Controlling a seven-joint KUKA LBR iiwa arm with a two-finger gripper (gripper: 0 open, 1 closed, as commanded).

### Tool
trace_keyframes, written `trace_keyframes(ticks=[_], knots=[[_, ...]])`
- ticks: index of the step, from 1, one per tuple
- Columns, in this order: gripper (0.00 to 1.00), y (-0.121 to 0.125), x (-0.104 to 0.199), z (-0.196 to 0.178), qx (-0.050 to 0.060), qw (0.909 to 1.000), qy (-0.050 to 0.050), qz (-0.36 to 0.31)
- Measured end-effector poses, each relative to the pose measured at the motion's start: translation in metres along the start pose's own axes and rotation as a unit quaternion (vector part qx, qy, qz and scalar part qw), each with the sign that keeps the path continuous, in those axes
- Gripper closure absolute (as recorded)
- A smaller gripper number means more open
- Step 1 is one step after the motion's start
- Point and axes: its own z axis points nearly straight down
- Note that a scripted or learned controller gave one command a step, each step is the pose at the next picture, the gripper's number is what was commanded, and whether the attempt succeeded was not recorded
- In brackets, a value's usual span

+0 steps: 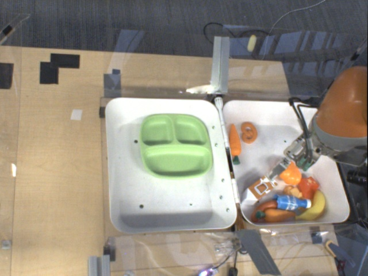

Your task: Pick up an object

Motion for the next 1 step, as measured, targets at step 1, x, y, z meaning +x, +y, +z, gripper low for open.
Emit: trace_keyframes(ticks=[1], knots=[[0.00, -0.0045, 0.0372, -0.0465, 0.000, 0.9939, 0.000, 0.110]])
